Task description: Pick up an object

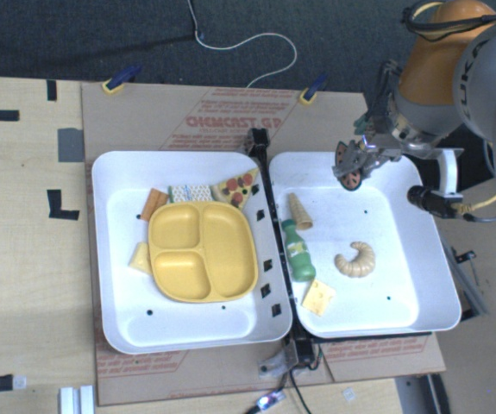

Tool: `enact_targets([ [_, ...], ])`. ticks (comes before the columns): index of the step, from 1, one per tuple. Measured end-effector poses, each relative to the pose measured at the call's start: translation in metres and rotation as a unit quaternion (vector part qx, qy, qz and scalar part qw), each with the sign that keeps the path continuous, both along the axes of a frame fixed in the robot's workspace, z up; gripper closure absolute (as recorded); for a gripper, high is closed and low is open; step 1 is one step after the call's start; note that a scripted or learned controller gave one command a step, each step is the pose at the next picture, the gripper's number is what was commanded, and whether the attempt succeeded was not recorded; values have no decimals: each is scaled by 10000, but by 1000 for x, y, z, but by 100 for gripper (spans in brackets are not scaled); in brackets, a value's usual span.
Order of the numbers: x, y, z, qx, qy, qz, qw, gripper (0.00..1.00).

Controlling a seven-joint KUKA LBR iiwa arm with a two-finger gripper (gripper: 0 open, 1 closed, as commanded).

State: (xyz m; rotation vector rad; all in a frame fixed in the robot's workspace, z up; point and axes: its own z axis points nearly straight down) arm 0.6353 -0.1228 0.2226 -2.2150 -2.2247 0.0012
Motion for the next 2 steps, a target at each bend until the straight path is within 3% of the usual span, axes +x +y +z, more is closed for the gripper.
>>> enact_targets([
  [1,-33,44,10,3,7,0,10000,100],
  [2,-61,85,-2,-4,14,-6,10000,100],
])
